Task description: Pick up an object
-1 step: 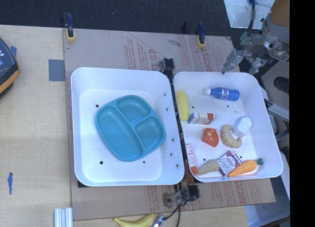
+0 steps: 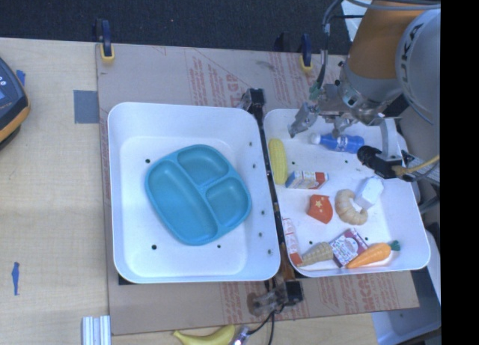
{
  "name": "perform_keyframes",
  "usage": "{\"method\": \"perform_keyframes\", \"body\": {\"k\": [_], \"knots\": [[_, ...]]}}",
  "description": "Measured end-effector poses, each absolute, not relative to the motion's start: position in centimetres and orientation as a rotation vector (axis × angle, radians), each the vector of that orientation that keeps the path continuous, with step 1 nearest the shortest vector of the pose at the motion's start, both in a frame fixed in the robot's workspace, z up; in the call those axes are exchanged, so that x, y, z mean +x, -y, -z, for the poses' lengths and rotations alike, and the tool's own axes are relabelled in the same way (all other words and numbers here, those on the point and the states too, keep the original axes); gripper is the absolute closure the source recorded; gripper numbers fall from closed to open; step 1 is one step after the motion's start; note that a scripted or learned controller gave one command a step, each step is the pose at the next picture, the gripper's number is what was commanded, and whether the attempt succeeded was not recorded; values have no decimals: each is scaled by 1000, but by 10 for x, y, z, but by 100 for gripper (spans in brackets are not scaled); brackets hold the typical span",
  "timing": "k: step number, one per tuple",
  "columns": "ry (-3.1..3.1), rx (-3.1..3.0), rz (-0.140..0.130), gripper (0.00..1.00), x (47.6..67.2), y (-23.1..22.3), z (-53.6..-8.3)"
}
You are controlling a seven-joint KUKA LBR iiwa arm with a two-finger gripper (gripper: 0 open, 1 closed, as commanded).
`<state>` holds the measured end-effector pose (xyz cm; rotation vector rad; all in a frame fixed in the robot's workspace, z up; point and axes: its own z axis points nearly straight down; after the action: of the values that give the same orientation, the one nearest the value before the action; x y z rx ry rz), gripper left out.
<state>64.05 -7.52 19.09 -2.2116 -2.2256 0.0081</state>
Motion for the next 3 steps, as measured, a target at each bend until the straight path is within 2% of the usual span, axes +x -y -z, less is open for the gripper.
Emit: {"method": "perform_keyframes", "body": {"k": [1, 2, 3], "knots": [[2223, -2214, -10, 0, 595, 143, -91], [2225, -2212, -6, 0, 556, 108, -91], [2224, -2213, -6, 0, 537, 93, -91]]}}
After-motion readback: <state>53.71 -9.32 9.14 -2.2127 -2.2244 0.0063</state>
